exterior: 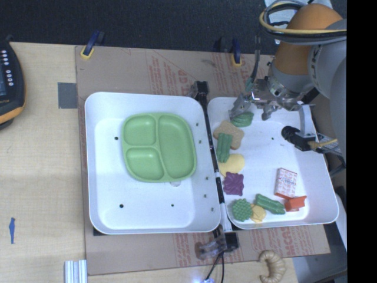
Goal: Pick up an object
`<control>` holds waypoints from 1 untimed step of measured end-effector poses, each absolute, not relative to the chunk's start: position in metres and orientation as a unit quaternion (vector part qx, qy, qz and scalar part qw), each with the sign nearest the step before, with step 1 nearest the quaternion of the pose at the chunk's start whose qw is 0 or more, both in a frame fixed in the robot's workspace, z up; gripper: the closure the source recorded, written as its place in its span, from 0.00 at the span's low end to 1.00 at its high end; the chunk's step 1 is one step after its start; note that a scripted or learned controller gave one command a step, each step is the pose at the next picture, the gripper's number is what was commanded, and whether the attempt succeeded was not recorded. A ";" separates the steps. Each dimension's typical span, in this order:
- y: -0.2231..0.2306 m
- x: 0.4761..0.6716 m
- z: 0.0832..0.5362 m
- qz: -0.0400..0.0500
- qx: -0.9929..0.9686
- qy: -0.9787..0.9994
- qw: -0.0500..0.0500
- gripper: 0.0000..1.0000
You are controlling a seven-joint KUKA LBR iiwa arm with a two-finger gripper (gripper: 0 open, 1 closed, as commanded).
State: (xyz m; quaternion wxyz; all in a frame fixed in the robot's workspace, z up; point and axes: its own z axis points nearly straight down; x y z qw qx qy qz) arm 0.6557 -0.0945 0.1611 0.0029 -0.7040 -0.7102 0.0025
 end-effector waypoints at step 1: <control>-0.060 0.657 0.194 0.000 -0.704 -0.710 0.000 0.00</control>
